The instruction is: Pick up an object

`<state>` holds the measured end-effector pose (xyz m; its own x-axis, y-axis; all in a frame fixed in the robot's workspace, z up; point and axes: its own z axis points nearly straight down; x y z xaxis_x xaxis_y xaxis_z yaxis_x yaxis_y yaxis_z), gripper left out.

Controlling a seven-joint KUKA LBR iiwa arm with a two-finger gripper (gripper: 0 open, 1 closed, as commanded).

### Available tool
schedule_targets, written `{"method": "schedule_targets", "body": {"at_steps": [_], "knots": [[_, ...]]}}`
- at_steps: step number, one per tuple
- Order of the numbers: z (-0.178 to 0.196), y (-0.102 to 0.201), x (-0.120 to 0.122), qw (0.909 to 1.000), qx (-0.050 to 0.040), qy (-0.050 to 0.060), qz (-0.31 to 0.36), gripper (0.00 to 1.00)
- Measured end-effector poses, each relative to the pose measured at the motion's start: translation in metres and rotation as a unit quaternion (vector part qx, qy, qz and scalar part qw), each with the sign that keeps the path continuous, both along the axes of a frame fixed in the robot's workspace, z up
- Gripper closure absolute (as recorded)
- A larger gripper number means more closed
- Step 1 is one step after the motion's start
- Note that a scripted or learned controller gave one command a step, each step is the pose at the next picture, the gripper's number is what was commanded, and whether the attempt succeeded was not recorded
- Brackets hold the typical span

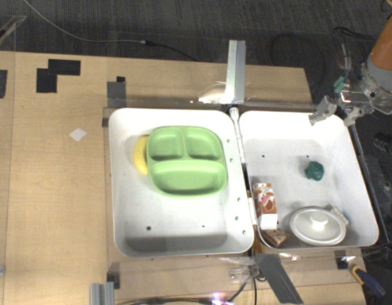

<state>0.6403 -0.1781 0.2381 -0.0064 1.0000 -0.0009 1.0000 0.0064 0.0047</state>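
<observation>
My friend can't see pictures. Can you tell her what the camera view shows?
Two white bins sit side by side. The left bin holds a green tray; the right bin holds a green lump, a carton and a round white lid. The arm's tool hangs over the right bin's far corner.

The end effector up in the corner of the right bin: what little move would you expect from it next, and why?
Probably a short move inward and down toward the small green object. The end effector hangs over the far rim of the right bin, with nothing seen held, and that green piece lies alone on bare floor, nearer than the white bowl or the carton.
</observation>
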Motion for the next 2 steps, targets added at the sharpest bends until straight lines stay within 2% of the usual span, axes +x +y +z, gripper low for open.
{"method": "schedule_targets", "body": {"at_steps": [1,2], "knots": [[0.077,-0.024,0.03,1.0,-0.0011,-0.002,-0.007,0.0],[-0.038,-0.008,-0.027,0.998,-0.0002,0.001,0.063,0.0]]}}
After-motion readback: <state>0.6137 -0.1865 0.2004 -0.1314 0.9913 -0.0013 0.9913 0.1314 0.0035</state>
